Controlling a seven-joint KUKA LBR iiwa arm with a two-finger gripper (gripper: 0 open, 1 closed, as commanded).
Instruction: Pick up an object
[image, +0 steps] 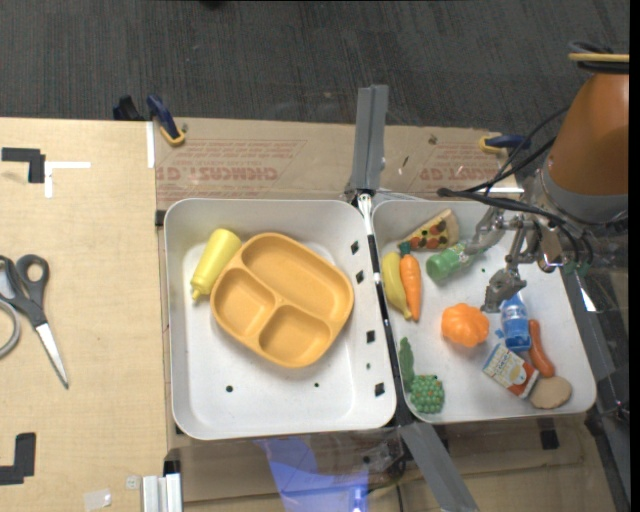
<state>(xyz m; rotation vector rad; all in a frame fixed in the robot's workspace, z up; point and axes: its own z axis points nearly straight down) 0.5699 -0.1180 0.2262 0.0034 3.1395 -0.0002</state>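
- Toys sit in the right bin (575, 330), and I go from the front of the bench to the back.
- At the front I see a green bumpy toy (427, 392), a small carton (505, 368), a tan cookie (551, 392) and a red sausage (540, 345). The carton, cookie and sausage are packed close together.
- A bit further back sit an orange ball (464, 325) and a blue bottle (514, 322), just beside each other.
- My gripper (508, 272) hangs just behind the blue bottle. I see nothing between its fingers, so it holds no toy now. I cannot tell if the fingers are spread or pressed together.
- I think the bottle or the ball is the thing to pick, since both lie nearest the fingers.
- Further back lie a carrot (410, 285) touching a banana (393, 283), a green toy (446, 262), and a pizza slice (432, 234) by the far wall.
- The left bin (180, 330) holds a yellow tray (282, 297) and a yellow bottle (214, 260).
- What could go wrong: the ball is round and could roll away if a finger bumps it.
- The bottle looks smooth, so it could slip out or tip over.
- The toys are crowded, so a finger could land on a neighbour and push the toy away instead of closing around it.
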